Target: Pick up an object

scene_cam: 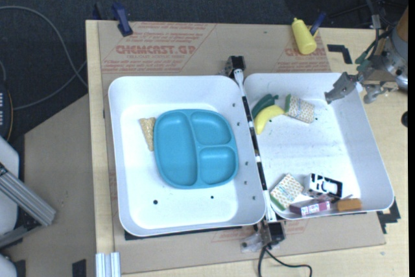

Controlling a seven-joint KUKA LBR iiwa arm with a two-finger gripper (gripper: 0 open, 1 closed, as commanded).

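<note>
Your claw (353, 89) hangs released and empty over the right white bin's (363, 139) far right rim. Nothing is picked yet. The yellow plastic banana (267, 116) lies to its left, small packets (305, 194) at the near edge.

Glossy white plastic bins (130, 204), smooth blue plastic tray (194, 147) — matt cardboard sheet (194, 48) beneath

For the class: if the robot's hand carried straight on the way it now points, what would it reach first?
The hand sits at the right bin's upper right, pointing left and down. Probably it would first meet the small speckled packet, with the banana just beyond it, though depth is unclear.
</note>
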